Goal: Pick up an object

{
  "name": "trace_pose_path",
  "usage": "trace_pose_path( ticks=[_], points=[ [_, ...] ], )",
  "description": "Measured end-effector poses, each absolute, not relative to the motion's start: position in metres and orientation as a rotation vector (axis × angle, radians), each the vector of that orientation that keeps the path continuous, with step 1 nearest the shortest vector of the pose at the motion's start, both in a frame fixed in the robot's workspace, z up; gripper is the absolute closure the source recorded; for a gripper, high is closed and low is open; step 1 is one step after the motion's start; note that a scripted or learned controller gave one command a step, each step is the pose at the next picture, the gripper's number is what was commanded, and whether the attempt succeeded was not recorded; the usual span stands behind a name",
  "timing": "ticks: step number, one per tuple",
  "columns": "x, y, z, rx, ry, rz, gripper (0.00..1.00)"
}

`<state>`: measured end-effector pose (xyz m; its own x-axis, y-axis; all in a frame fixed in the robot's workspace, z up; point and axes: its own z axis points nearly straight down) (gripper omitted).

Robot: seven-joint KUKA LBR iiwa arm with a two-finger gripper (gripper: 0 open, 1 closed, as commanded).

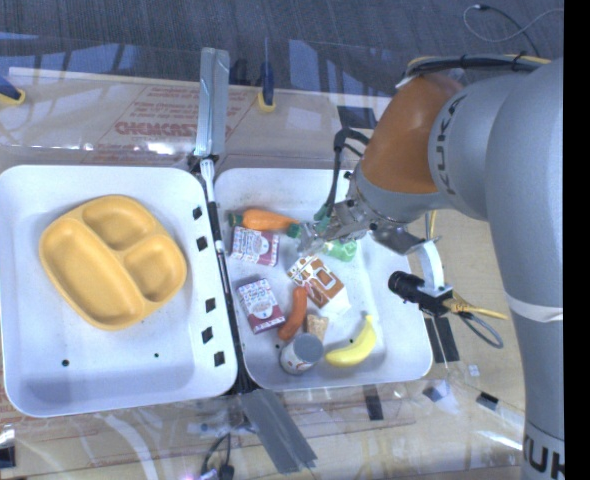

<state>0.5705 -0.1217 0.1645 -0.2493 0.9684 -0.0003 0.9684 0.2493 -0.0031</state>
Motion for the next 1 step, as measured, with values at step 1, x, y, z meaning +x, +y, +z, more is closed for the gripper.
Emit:
trace_pose_path(
  ticks=[1],
  points=[
    [0.5705, -0.1218, 0.1645, -1.924, -2.482, 0.004, 0.0]
  ],
)
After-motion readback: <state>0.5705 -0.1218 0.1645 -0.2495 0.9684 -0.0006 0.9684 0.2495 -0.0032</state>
